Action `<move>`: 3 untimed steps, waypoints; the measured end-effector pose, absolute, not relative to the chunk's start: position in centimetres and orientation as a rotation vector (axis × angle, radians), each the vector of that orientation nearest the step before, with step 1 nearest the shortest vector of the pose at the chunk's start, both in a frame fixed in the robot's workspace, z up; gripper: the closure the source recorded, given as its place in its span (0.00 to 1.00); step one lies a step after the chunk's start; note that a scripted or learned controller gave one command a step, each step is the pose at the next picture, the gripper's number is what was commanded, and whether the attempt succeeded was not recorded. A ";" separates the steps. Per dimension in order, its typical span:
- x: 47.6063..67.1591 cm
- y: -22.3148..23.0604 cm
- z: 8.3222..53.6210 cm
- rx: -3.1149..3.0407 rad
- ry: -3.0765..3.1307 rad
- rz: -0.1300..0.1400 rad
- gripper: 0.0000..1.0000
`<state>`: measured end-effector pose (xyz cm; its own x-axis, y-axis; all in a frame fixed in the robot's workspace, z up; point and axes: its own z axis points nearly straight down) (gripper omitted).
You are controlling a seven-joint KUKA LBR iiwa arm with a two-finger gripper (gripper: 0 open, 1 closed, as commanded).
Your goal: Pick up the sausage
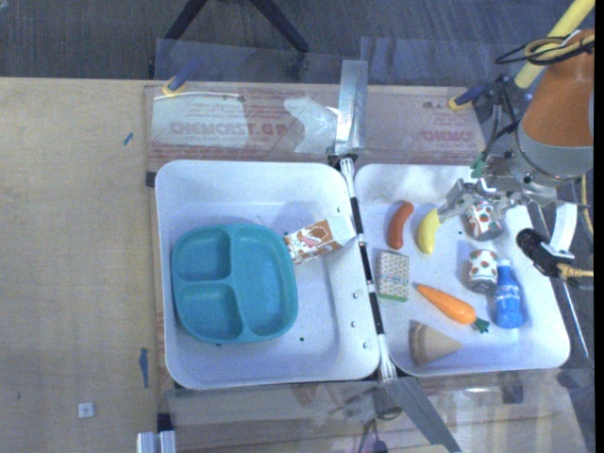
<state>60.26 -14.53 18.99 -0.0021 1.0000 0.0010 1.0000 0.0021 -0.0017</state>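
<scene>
A pale tan wooden bench top (71, 253) fills the left of the frame, marked by a few small blue flecks. Along the upper edge runs dark grey carpeted floor (85, 12), where the black metal legs of a stand (247, 6) splay out (upper centre). Behind the 2 bins lies a clear plastic sheet over red-lettered brown cardboard (236, 125). Lighting is even and soft.

The sausage (400, 225) lies in the right bin (552, 347), left of the banana (427, 231).
</scene>
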 end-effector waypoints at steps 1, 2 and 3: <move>57.5 -17.3 8.8 -2.086 -2.359 -0.006 0.00; 54.2 -21.6 8.9 -1.937 -2.474 -0.019 0.00; 51.7 -15.3 22.5 -1.925 -2.487 -0.002 0.00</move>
<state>51.73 -15.29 22.53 -0.2507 0.9681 -0.0017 0.9681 0.2507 0.0026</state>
